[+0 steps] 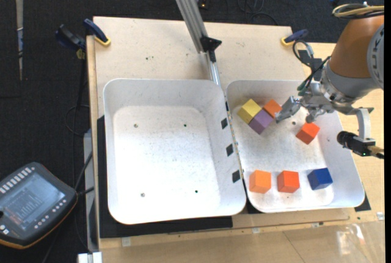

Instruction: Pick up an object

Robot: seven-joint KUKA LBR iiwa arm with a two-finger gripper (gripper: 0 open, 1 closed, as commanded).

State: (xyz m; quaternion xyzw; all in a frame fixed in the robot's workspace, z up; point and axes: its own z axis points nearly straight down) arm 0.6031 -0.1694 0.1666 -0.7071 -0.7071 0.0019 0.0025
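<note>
My jaws stood apart with nothing between them, my gripper [303, 110] poised over the right bin [348, 194]. The nearest red-orange cube [307, 132] lay just below my fingertips, with a yellow cube [248, 110] and purple cube [261, 121] to the left. I judged this the approach; next I needed to centre and descend.

Arm: we note one grey arm entering from the right of the camera view, its orange band uppermost and the wrist angled down and leftward. End effector [301, 110]: we record it low, its metal fingers [288, 109] pointing left and slightly down. We see cables looped along the wrist and a small black fitting at its right.
</note>
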